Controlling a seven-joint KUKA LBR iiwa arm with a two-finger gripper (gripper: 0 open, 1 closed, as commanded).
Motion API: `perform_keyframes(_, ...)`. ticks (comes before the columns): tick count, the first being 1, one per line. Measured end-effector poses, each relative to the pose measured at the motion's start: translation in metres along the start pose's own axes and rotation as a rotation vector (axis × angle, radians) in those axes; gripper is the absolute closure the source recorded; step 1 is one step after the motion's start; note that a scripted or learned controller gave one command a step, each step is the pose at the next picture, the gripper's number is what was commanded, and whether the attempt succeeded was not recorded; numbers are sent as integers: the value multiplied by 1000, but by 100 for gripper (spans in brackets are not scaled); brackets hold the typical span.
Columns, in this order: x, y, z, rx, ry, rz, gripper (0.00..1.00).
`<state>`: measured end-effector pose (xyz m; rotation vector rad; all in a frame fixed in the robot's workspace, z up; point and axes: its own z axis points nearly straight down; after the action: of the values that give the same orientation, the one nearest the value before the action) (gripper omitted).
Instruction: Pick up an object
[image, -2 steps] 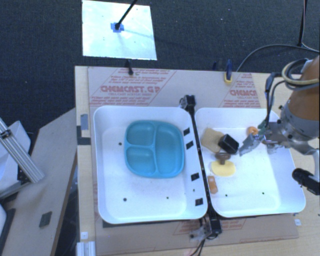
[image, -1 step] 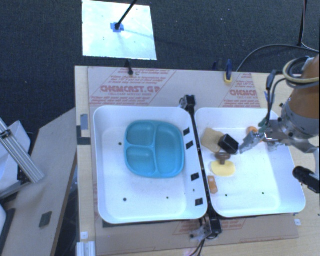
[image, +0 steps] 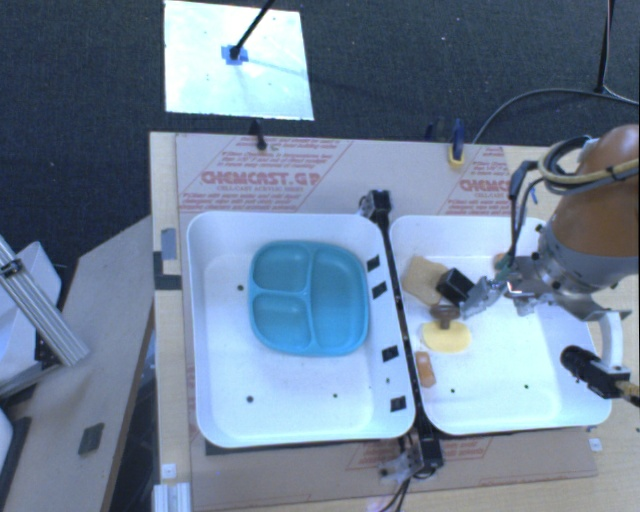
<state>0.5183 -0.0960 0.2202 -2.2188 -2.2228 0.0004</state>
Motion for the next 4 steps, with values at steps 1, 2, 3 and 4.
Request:
perform_keyframes(1,-2,0,42,1,0,1,0)
perform_keyframes(2,-7,0,103,3,0,1,0)
perform_keyframes(3,-7,2,89,-3,-1,1,100)
perform_keyframes(4,-9,7,26,-7,-2,-3,100)
